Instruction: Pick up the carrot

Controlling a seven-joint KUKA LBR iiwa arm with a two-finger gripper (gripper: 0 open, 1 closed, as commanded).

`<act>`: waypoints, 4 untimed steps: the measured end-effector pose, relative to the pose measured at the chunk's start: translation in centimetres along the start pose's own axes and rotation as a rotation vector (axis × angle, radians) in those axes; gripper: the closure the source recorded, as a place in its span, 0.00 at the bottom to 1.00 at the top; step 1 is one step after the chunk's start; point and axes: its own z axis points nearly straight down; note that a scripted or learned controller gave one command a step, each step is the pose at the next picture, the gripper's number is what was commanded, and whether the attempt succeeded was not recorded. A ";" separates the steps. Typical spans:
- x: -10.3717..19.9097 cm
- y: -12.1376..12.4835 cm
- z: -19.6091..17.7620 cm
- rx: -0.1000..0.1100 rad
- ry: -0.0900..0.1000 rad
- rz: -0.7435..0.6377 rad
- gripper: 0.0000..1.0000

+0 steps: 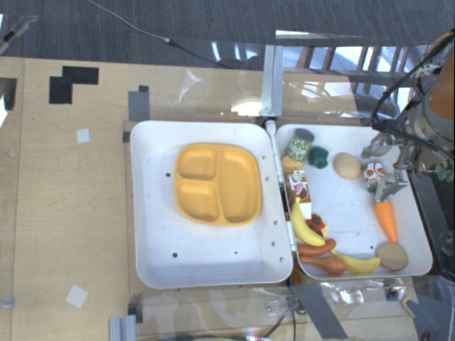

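Below jaws, carrot [386,221] lies tip-down, near-vertical.

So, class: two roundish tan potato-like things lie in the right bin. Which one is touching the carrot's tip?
The potato in the bin's near right corner, just below the carrot. The other one lies apart, further back beside the green item.

The gripper [387,166] hangs with spread fingers just above the carrot [386,220] in the right bin [355,204], beside a yellow plate [217,183].
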 end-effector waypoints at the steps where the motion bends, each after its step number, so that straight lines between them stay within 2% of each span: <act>1: 4.2 -3.4 11.9 -0.002 0.009 0.155 0.00; 2: 0.4 -4.8 16.1 0.001 -0.005 0.252 0.00; 3: 0.1 -4.7 14.8 0.003 -0.013 0.246 1.00; 4: -1.0 1.8 6.7 -0.002 -0.006 0.467 1.00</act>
